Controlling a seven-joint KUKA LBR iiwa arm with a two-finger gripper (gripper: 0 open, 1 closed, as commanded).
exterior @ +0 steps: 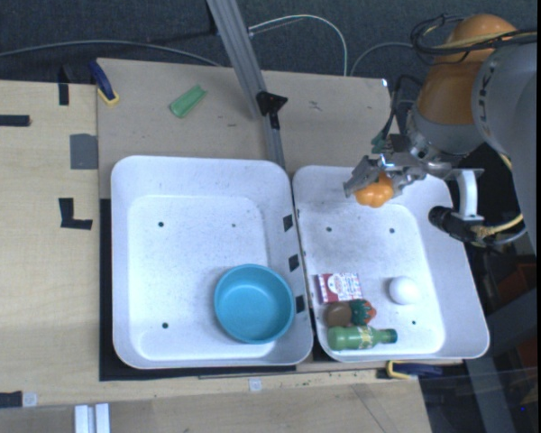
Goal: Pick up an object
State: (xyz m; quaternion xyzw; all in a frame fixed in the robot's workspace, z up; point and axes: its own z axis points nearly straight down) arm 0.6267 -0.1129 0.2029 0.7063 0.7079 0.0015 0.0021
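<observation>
White plastic makes up the two bins, the left bin (pixel 144 188) and the right bin (pixel 451 305). One grey arm (pixel 487 79) with its orange band reaches in from the right, wrist bent down over the right bin's far end. One blue bowl (pixel 252 302) sits in the left bin. One red carton (pixel 339 287), one green bottle (pixel 362 336) and one white ball (pixel 402 290) lie in the right bin. One orange object (pixel 374 193) sits clamped in the gripper (pixel 379 180); its shape is partly hidden.

A robot lab: a plywood bench (pixel 36 242) marked with black tape, two white bins (pixel 135 197) side by side, a metal pole (pixel 239 43) rising behind them, loose cables (pixel 316 25) beyond.
</observation>
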